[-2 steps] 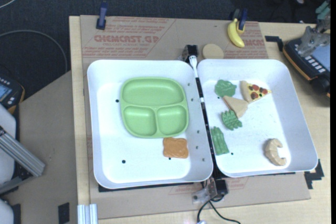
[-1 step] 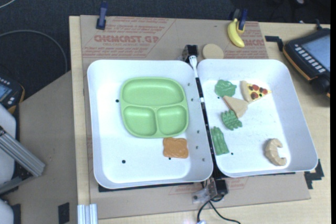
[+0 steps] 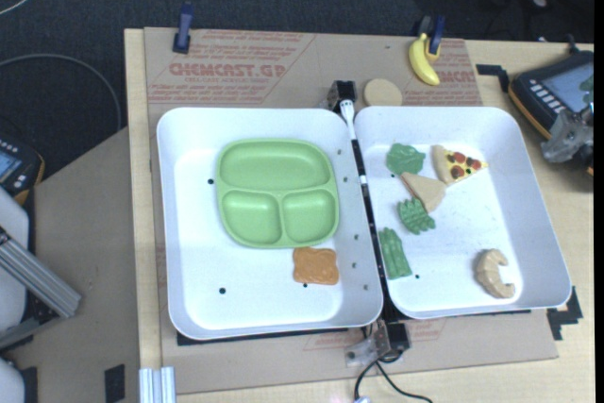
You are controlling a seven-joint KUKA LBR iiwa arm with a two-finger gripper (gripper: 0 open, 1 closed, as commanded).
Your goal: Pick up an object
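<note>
The left white bin holds a green divided plate and, just in front of it, an orange-brown toast piece. Several toy foods lie in the right white bin. A pizza slice and a green leafy piece sit at the far side. A pale yellow wedge lies just in front of them. Nearer the front are a small green bushy piece, a long green piece by the left wall, and a beige curved piece at the front right.
A toy banana and a round beige disc lie on the bench behind the bins. Blue clamps grip the board's far edge. A black and yellow device sits at the right. Cables hang at the front.
</note>
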